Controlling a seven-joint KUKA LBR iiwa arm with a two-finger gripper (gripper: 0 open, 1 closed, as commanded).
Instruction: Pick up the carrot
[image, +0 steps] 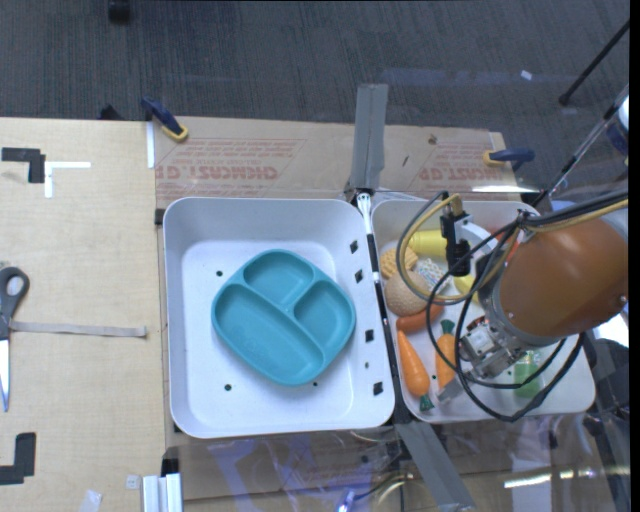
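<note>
Carrot (411, 366) is lying lengthwise toward the bin's (578, 398) near wall, just left of the gripper (470, 372) hanging low beside it; finger state unreadable.

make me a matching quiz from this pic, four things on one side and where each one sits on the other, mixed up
Things:
1. plate
2. carrot
3. scissors
4. banana

Places:
A. far end of the right bin
B. on the bench, at the view's left edge
C. middle of the left bin
D. right bin, near end, close to the divider

Pairs: 1-C, 2-D, 3-B, 4-A
</note>
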